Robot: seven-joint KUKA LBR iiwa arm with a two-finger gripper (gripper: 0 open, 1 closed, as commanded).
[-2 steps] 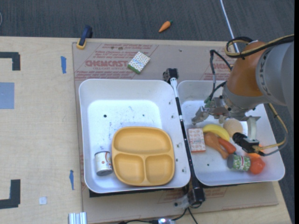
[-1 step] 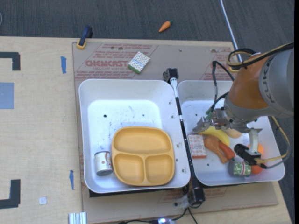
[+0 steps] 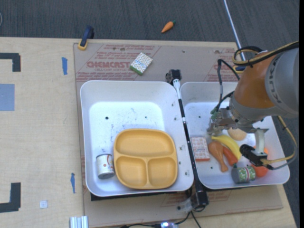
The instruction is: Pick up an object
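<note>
While the toy food lies heaped in the right bin (image 3: 199, 109), with a banana (image 3: 227, 142), a drumstick (image 3: 217, 153), a carrot (image 3: 232, 154) and a small can (image 3: 243, 174) crowded together, the hand (image 3: 219, 123) sits low just above the banana's near end. Nothing visibly sits in its grip, and whether it is spread or pressed together cannot be told. The step looks like the descent onto the pile; next it likely needs to settle around one piece, close and lift. The left bin (image 3: 95, 99) holds a yellow divided plate (image 3: 145, 157) and a cup (image 3: 105, 166).

A small green and white box (image 3: 141, 63) lies on the counter (image 3: 38, 127) near the top middle. Higher up, a toy carrot (image 3: 167, 26) lies on the dark floor (image 3: 142, 8). A blue and yellow clip (image 3: 86, 36) sits upper left.
</note>
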